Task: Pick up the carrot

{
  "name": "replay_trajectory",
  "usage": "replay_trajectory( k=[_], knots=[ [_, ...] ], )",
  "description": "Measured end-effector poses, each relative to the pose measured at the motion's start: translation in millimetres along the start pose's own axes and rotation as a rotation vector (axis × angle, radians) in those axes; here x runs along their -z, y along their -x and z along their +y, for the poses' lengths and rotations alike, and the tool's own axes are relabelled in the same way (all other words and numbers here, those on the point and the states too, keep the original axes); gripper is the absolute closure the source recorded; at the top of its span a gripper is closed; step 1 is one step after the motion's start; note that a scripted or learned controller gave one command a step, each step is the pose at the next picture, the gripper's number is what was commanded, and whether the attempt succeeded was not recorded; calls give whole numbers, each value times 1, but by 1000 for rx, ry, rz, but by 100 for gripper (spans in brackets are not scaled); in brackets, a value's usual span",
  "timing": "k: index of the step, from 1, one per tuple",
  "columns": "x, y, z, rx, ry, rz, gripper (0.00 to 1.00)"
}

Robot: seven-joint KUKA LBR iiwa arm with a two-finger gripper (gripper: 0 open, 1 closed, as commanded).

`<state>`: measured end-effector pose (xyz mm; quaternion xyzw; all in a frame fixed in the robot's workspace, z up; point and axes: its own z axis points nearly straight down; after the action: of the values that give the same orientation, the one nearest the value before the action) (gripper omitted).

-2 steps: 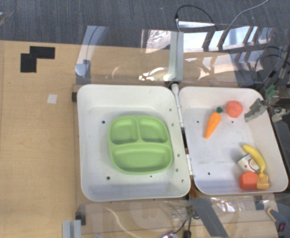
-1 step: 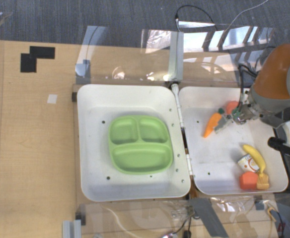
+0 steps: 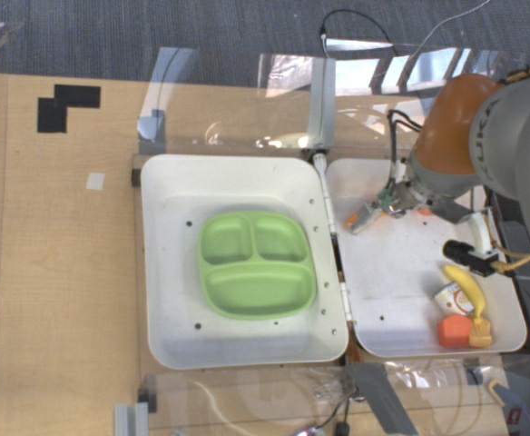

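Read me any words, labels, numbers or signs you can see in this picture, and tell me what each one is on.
No readable text anywhere.
Small carton beside the banana in the right bin: printed front, too small and blurred to read.
Black blocks on the bench: plain shapes, not letters.
Green divided plate in the left bin: no markings.

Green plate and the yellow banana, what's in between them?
Between the green plate and the banana, the camera view shows just the bins' meeting side walls, then the right bin's bare white floor.
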<state>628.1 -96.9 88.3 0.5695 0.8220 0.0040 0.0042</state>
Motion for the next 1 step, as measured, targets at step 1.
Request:
replay_trajectory(
  k=[1],
  knots=[
    [-3, 44, 23, 328, -30, 23, 0]
  ],
)
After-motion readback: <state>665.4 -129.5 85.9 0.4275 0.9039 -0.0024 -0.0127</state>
